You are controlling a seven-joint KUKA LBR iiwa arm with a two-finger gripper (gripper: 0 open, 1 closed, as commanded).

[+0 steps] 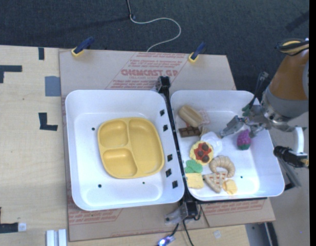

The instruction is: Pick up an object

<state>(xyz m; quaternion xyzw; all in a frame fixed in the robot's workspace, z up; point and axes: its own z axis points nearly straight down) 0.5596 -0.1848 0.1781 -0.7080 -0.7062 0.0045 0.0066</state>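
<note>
My gripper hangs over the right bin, near its right side, and looks open, one grey finger slanting down to the left. A purple bunch of grapes sits on the bin floor just under the gripper, close to the other finger; I do not see it clamped. Left of it lie a tan bread roll, a dark chocolate bar, a small round pizza, a green leafy piece, a croissant, a waffle and yellow cheese pieces.
The left bin holds a yellow divided plate. A black divider with clips runs between the bins. The arm's orange and grey body rises over the right bin's far right corner. A white cable lies beyond the cardboard.
</note>
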